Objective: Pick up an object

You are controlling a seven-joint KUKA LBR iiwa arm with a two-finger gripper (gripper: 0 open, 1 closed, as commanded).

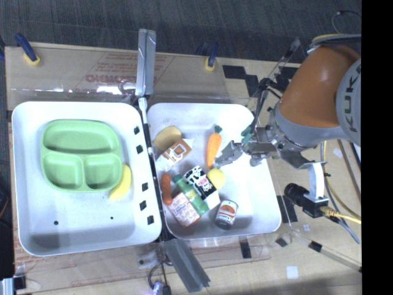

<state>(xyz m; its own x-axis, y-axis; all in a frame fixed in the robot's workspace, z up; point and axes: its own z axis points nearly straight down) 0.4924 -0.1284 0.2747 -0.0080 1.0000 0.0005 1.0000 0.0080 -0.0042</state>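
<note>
My gripper (228, 155) hangs over the right bin (258, 195), its grey fingers (232, 150) pointing left toward a carrot (212, 147). The fingertips sit just right of the carrot and above a small yellow lemon (215, 178). Nothing shows between the fingers. Left of them lie a bread-like piece (166, 136), a small orange-brown carton (175, 153), a black-and-white cow-pattern carton (199, 182), a green bottle (186, 190), a red sausage-shaped item (166, 188), a red-white packet (183, 211) and a small can (226, 214).
The left bin (37, 220) holds a green divided tray (81, 154) with a yellow banana (122, 184) at its right edge. A metal divider bar (145, 66) runs between the bins. Blue clamps (27, 48) sit on the bench's far edge.
</note>
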